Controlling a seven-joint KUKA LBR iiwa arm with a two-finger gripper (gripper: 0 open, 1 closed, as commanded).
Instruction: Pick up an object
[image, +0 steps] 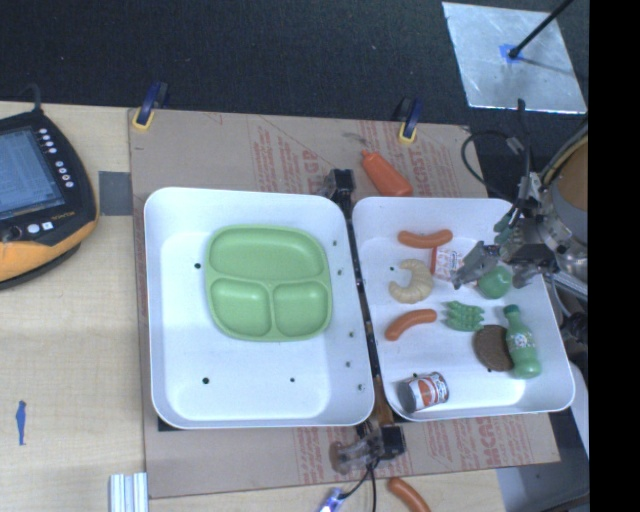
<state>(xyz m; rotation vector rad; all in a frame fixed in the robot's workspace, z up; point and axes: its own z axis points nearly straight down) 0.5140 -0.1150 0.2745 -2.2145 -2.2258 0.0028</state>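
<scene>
With your gripper (487, 268) low over the green round piece (494, 283), grip unclear to me, it could knock the nearby bottle (521, 344).

Divided plate (268, 280) in left bin (170, 390); food items in right bin (545, 400)

Open floor around the green plate (268, 280); crowded right bin (385, 225).

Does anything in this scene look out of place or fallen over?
Yes. An orange carrot-shaped toy lies on the brown board behind the right white bin, and another orange piece lies below it, both outside. Inside that bin, the small can and green bottle lie on their sides.
</scene>
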